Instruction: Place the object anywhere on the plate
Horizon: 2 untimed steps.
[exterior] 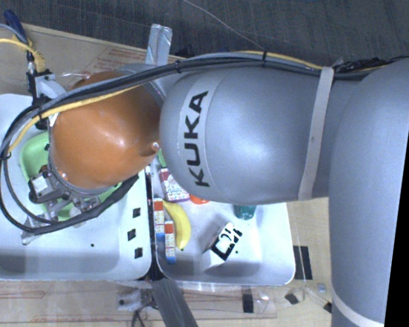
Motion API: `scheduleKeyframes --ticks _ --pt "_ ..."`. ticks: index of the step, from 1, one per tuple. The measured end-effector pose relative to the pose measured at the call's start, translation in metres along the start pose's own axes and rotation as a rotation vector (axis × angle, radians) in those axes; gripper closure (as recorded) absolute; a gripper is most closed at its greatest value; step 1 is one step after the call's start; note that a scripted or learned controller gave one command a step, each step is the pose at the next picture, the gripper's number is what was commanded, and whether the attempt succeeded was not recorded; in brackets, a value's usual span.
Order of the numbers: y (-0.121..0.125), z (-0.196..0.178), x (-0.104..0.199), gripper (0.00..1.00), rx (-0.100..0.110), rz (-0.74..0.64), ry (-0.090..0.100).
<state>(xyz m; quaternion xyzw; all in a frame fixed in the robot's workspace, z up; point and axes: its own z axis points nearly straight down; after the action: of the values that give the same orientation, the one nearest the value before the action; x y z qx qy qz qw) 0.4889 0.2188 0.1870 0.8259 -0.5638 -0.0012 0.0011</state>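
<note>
**Plate sits under the arm's wrist in the left bin**

Plate (pixel 35 153), light green, lies in the left bin (pixel 57 263), and just one green edge of it peeks out past the orange band (pixel 100 134) of the arm. One gripper (pixel 51 195) hangs directly over the plate's near side; its tip is a dark cluster of metal and cable, too tangled to tell whether it is spread or closed, or whether anything is in it.

Two white bins lie side by side. Just right of the plate, across the shared wall, the right bin (pixel 269 268) holds four visible things: one yellow banana (pixel 179 225), one slim box with red, white and blue print (pixel 164 228) touching the banana's left side, one black-and-white carton (pixel 227 242) further right, and one teal object (pixel 244 212) half hidden beneath the arm. The box's lettering is too small to read.

One grey arm (pixel 269 123) covers most of the bench, with the word KUKA in black capitals on its casing. Black and yellow cables (pixel 14 134) loop around the plate's far left.
</note>
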Motion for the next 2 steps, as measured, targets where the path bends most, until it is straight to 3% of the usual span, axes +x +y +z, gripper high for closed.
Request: scheduleKeyframes --ticks 1,2 --pt "0.013 0.068 -0.004 0.00 -0.002 -0.121 -0.001" --pt "0.012 0.058 -0.006 1.00 0.000 -0.125 -0.002"
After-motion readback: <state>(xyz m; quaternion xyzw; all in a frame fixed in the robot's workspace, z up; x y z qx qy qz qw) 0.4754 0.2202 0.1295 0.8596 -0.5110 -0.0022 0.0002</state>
